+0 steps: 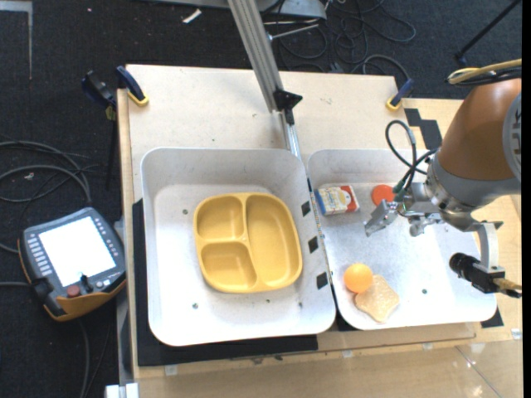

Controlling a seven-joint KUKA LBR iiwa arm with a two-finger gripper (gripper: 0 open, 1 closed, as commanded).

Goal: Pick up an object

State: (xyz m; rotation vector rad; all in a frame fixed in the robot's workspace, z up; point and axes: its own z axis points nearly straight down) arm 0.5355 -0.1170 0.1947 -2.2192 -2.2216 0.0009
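The right bin [431, 305] holds a small white and yellow carton [336, 199], a small red ball [382, 194], an orange ball [358, 278] and a tan bread-like piece [377, 299]. My gripper [397, 222] hangs over the middle of that bin, just below and to the right of the red ball. It is open, with bare bin floor between its fingers. The carton lies to its left, and the orange ball and the tan piece sit nearer the front edge.
The left bin [166, 189] holds a yellow divided plate [247, 241]. A slanted metal pole [261, 48] ends at the rim between the two bins. A teach pendant [70, 259] rests on the floor at the left. Clamps sit at the bench's back corners.
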